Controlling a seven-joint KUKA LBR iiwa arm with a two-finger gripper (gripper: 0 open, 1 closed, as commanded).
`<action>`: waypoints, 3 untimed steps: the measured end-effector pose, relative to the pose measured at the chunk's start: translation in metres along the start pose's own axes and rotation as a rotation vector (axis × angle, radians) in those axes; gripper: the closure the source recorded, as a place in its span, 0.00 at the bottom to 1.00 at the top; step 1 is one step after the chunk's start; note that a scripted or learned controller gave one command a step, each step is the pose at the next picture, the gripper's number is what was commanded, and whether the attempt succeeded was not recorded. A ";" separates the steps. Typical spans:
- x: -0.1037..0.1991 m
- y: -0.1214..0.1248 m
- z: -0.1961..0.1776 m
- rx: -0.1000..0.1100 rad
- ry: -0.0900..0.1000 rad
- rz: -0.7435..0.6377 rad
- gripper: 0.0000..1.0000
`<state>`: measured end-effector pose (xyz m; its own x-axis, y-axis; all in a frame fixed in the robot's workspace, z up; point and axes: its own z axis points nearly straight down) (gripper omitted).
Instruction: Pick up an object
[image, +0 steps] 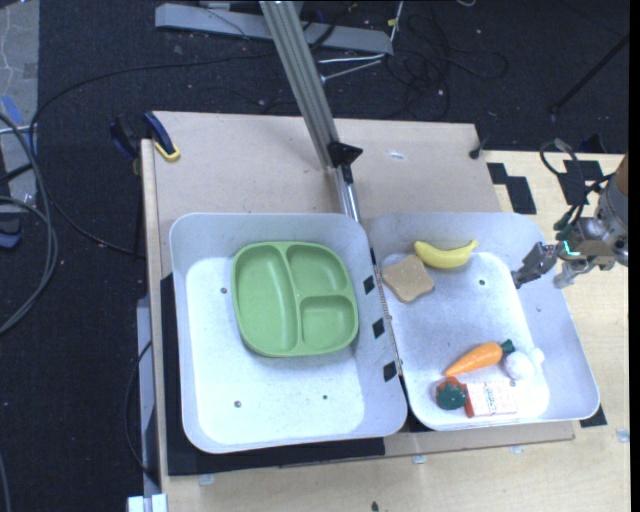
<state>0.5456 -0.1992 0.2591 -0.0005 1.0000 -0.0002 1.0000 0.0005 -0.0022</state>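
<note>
A plate (296, 298) lies in the left bin (200, 330); banana (445, 253), bread (407, 279) and carrot (472, 359) in the right bin (570, 340).

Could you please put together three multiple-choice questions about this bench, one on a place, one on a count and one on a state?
1. Where does the green plate lie?
A. in the left bin
B. in the right bin
C. on the bare bench

2. How many compartments does the green plate have?
A. two
B. three
C. five

3. Where is the claw?
A. over the right bin's upper right rim
B. pressed on the carrot
C. over the green plate

Answers: 1 A, the plate rests on the floor of the left bin. 2 B, ridges split it into one long section and two smaller ones. 3 A, it sits at the rim of the right bin, apart from the banana, bread slice and carrot.
</note>
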 end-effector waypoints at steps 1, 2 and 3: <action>0.000 0.001 -0.001 -0.002 0.000 -0.001 0.00; -0.001 0.004 0.062 0.003 0.001 0.001 0.00; -0.008 0.001 0.124 0.003 0.001 0.002 0.00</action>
<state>0.5464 -0.2074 0.1356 0.0012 1.0000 0.0011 1.0000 -0.0012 -0.0054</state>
